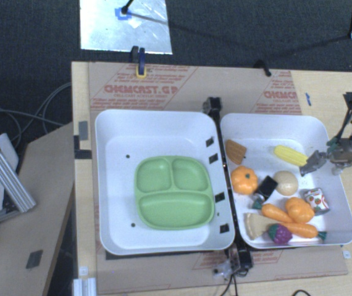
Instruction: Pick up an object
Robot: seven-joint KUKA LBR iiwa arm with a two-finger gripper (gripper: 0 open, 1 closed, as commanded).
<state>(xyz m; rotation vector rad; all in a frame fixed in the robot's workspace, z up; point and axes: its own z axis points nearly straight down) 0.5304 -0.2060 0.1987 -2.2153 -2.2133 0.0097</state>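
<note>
The gripper [315, 163] is hanging at the right bin's [268, 123] right edge; jaws perhaps open, cannot tell.

Single fixed camera above bench [182, 82], slanted down over both bins [111, 165].

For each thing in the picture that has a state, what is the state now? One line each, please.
Green plate: flat in the left bin, nothing on it.
Corn: lying in the right bin.
Small pumpkin: upright, stem up.
Carrot: lying on its side.
Purple grapes: lying near the front wall.
Tool: over the right bin's right edge, holding nothing visible.
</note>
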